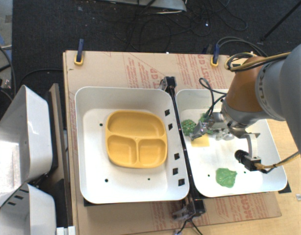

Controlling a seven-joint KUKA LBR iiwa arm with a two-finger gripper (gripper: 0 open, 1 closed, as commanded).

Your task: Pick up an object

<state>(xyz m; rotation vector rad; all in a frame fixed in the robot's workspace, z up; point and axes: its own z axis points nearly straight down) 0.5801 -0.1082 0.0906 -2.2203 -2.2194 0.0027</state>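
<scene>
The right bin (273, 180) holds three small things. A dark green lumpy piece (188, 127) lies near its left wall, with a pale yellow wedge (201, 141) just below it. A lighter green lump (226, 176) rests near the front. My gripper (205, 129) hangs low over the bin's left part, right beside the dark green piece and just above the yellow wedge. Nothing is visibly lifted by it. The grey arm with its orange band (246, 89) covers the bin's far right part.
The left bin (91, 180) carries a yellow divided plate (137, 138). A black divider rail (179, 131) runs between the two bins. A black cable connector (244, 159) hangs over the right bin. White containers (20, 136) stand off the bench to the left.
</scene>
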